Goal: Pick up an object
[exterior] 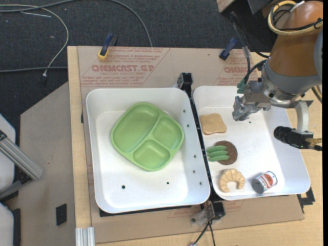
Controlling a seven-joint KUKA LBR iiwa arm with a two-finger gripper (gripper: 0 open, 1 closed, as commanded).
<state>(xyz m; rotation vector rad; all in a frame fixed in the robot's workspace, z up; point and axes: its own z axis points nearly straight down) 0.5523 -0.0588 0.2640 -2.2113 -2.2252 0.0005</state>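
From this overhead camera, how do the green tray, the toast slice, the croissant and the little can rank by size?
Largest to smallest:
green tray
toast slice and croissant, too alike to rank
little can

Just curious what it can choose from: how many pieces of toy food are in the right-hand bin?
3. A toast slice at the upper left, a brown patty with green beans mid-left, and a croissant near the front. The arm may hide others.

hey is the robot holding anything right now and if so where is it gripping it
Nothing is held. The gripper hangs over the right bin, with no object between its fingers; the toast lies beside it, apart.
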